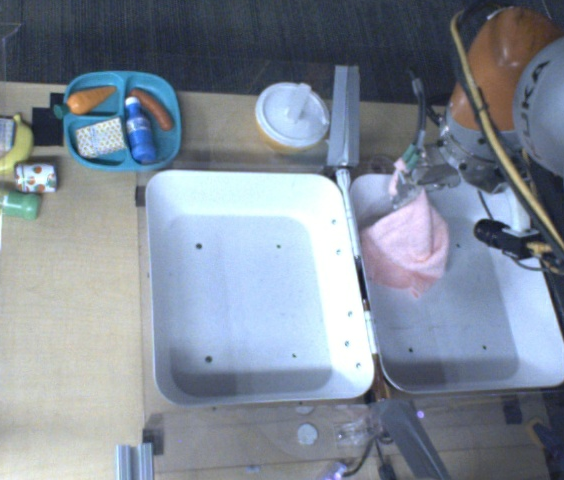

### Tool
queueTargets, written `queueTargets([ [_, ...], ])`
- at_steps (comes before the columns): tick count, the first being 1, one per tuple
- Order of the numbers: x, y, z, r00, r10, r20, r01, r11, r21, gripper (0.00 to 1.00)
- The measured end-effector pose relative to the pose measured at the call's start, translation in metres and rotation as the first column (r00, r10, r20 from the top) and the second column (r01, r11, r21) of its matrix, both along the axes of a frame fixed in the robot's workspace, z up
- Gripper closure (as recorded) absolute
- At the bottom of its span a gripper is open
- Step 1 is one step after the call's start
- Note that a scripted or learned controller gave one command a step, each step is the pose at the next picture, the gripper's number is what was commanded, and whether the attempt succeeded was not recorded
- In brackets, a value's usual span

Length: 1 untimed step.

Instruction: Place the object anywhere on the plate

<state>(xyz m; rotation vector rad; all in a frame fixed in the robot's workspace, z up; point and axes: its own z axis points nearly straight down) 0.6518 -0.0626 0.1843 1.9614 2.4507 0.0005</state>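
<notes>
Hand (409,173) over right bin (482,358), pinching pink cloth (407,246).
Cloth hangs from the fingers near the bin's left wall, top corner gripped, lower part bunched.

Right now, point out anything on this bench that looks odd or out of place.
A pink cloth hangs crumpled from the pincer over the right bin, pinched by its top corner. The task names a plate, yet nothing is plainly one; the nearest is a blue divided tray off the bench's far left, already holding toy food.

Grey arm reaching from right, tool (409,175) lowered
</notes>
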Motion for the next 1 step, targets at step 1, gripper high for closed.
queueTargets([
  [1,0.0014,0.0017,0.0409,1.000,0.009,0.002,-0.009,1.000,0.001,1.00],
])
